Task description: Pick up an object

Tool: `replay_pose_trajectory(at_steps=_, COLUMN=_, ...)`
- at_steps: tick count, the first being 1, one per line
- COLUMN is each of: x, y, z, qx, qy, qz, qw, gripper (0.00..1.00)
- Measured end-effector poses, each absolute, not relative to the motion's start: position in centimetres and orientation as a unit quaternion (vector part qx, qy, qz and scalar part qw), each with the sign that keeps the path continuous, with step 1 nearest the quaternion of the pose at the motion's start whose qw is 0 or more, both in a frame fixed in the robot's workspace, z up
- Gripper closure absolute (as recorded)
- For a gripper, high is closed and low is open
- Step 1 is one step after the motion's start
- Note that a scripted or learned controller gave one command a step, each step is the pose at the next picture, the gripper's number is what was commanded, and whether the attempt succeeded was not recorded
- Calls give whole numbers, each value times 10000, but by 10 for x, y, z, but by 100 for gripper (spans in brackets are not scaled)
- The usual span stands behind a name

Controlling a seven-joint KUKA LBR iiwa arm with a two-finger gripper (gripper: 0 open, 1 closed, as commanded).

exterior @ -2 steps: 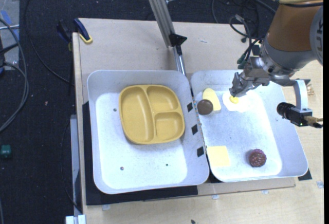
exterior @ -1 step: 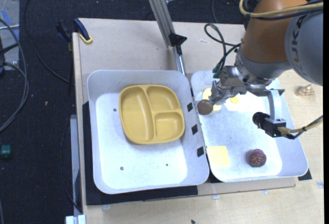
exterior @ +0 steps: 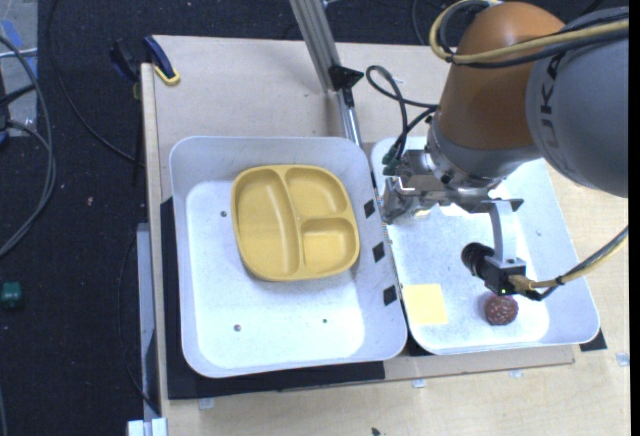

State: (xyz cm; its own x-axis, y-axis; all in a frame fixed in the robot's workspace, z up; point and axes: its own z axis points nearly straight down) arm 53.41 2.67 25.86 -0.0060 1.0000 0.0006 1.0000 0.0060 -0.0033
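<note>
In the right bin (exterior: 560, 224) lie a flat yellow square (exterior: 425, 304) near the front edge and a small dark red ball (exterior: 500, 310) to its right. My gripper (exterior: 437, 207) hangs under the orange-banded wrist (exterior: 495, 74) over the back left part of this bin, behind both objects. The wrist and its cables hide much of the gripper. I see nothing held in it. A yellow divided plate (exterior: 295, 222) rests in the left bin (exterior: 200, 324).
A slanted metal pole (exterior: 310, 14) rises behind the bins, and a black cable (exterior: 390, 89) loops near the gripper. The ridge (exterior: 385, 254) between the two bins runs just left of the gripper. A blue and yellow tool (exterior: 160, 59) lies at the bench's back left corner.
</note>
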Motion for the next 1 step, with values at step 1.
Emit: replay_pose_trajectory(at_steps=1, x=521, y=66, z=247, qx=-7050, qy=-7092, qz=7, qw=10, gripper=100)
